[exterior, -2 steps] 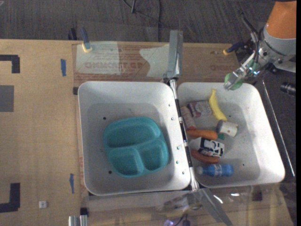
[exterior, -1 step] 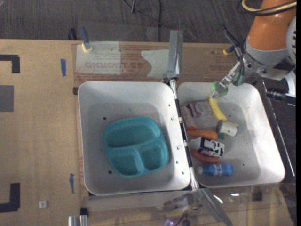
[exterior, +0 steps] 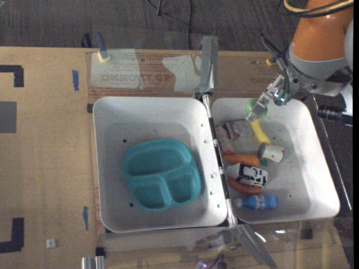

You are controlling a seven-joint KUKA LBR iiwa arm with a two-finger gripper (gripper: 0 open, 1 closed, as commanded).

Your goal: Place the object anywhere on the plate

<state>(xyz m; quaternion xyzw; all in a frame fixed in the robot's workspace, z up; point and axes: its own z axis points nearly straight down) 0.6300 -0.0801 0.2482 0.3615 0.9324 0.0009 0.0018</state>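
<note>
Nearest the lens, a blue bottle (exterior: 256,203) lies at the front of the right bin (exterior: 314,167), behind it an orange carrot (exterior: 244,186), a black-and-white carton (exterior: 251,175) and a small cylinder (exterior: 270,153). A banana (exterior: 258,131) lies further back, just beneath the gripper (exterior: 257,110); whether its jaws are open or closed cannot be told. The teal plate (exterior: 161,174) sits alone in the left bin (exterior: 112,122) on the tabletop (exterior: 39,150).

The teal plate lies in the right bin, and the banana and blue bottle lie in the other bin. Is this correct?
Not quite. The camera view shows the teal plate in the left bin; the banana and blue bottle lie in the other bin.
</note>
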